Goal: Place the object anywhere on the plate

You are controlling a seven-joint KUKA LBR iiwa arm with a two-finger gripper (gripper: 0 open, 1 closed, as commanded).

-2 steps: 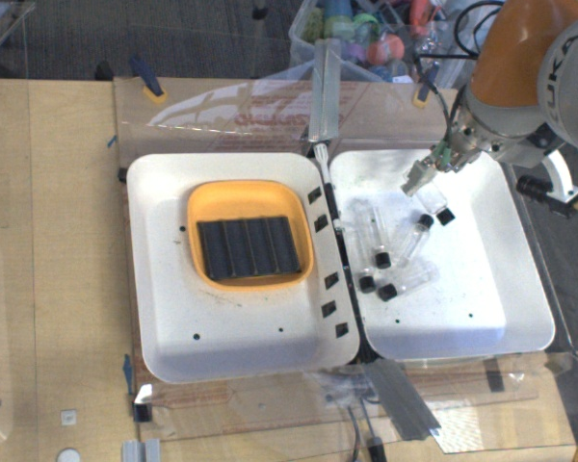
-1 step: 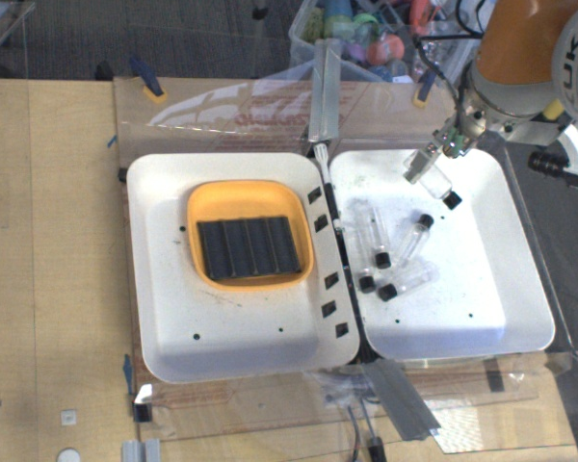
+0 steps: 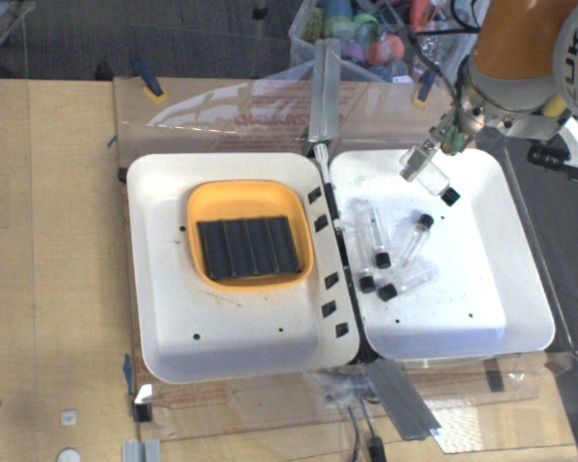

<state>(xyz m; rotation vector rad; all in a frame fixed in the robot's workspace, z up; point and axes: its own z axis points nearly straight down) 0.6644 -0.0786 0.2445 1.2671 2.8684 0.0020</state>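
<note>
Clear vials with black caps lay heaped in the right bin, well right of the yellow plate; none on it yet. Plate sat in the left bin with a black ridged insert taking up most of it, so landing room looked tight. Claw hung right of the plate, above the vials, gripping one clear vial, black cap dangling low. Probably lifted for carrying over. Wooden surface underneath, cluttered toy tub behind.
</note>
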